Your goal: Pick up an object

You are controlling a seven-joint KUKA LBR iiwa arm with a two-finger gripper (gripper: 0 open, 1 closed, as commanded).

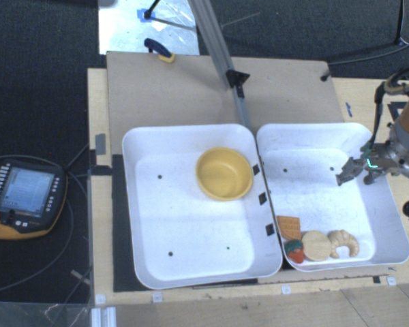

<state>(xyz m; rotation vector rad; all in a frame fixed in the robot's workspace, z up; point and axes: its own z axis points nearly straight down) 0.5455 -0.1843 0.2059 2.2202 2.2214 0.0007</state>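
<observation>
The gripper (pixel 358 170) is seen over the right bin (pixel 313 138), w/ fingers spread apart (nothing held). A yellow bowl (pixel 223 173) is set in the left bin (pixel 150 203).

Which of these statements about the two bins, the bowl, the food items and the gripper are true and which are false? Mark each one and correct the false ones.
1. The yellow bowl sits in the left bin. True.
2. The croissant lies in the left bin. False: it lies in the right bin, near its front edge.
3. The gripper holds the cracker. False: the cracker lies in the right bin's front left corner, apart from the gripper.
4. The gripper is over the right bin. True.
5. The bowl stands upside down. False: its opening faces up.
</observation>
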